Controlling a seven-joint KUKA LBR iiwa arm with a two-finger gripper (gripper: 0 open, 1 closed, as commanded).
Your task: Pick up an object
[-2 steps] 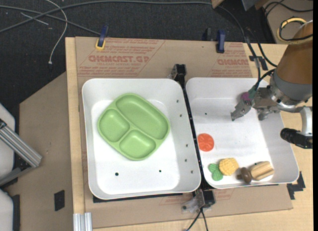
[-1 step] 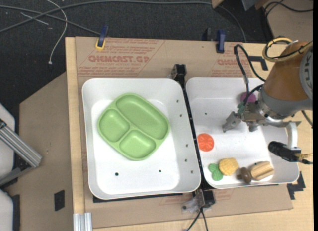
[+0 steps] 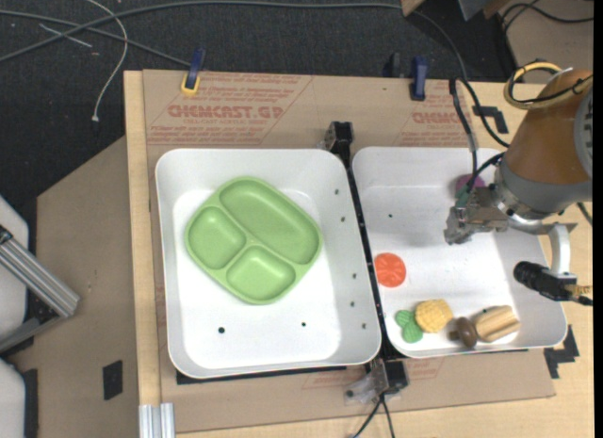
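from above, the end effector (image 3: 460,224) hangs low over the right bin (image 3: 415,177), near a purple object (image 3: 468,183); whether it is open or closed i cannot tell. an orange piece (image 3: 390,269), a yellow corn toy (image 3: 433,315) and a brown piece (image 3: 486,325) lie along the bin's near side. a green divided plate (image 3: 252,238) sits in the left bin (image 3: 188,332).

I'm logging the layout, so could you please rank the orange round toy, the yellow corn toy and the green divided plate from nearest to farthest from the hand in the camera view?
From the hand:
1. Orange round toy, right bin, by its left wall.
2. Yellow corn toy, right bin, near the front edge.
3. Green divided plate, left bin.
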